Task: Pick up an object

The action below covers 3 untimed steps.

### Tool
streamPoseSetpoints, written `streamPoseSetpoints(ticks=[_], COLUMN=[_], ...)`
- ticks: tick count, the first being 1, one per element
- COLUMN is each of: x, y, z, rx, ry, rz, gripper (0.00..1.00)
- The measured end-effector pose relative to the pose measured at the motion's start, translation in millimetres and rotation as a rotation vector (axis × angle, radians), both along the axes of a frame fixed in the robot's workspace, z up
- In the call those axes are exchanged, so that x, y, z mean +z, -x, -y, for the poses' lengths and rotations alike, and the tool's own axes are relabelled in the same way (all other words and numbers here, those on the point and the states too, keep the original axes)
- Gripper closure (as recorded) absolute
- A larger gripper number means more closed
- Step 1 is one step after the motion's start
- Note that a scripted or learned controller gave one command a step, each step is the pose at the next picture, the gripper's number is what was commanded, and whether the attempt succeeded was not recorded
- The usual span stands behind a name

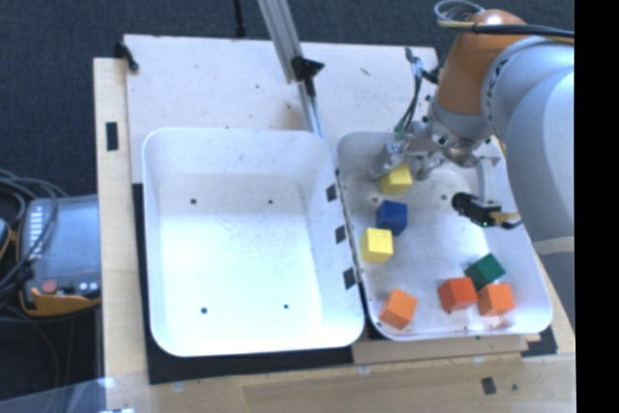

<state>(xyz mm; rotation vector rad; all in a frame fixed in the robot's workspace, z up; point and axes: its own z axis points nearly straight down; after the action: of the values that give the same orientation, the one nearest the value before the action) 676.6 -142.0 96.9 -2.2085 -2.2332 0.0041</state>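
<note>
My gripper (402, 162) hangs over the far left part of the right bin (435, 227), below the arm's orange band. A yellow cube (396, 179) sits right under it, touching or nearly touching the gripper's tip. Just nearer to the camera lie a blue cube (392, 215) and a second yellow cube (377, 244). Along the bin's near edge are an orange cube (397, 308), a red-orange cube (456, 294), another orange cube (496, 299) and a green cube (485, 269).
The left bin (164, 208) stands beside the right one, their rims touching. A slanted metal rail (276, 5) rises behind the bins. The grey arm body (532, 131) covers the right bin's far right side.
</note>
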Motion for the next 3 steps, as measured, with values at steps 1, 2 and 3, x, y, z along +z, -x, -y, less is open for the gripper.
streamPoseSetpoints(ticks=[1,2,3], x=[13,59,104], y=[-1,3,1], z=[1,1,-1], rx=[0.003,-0.006,0.000], ry=[0.002,0.000,0.000], rz=[0.004,0.008,0.009], gripper=[1.00,1.00,1.00])
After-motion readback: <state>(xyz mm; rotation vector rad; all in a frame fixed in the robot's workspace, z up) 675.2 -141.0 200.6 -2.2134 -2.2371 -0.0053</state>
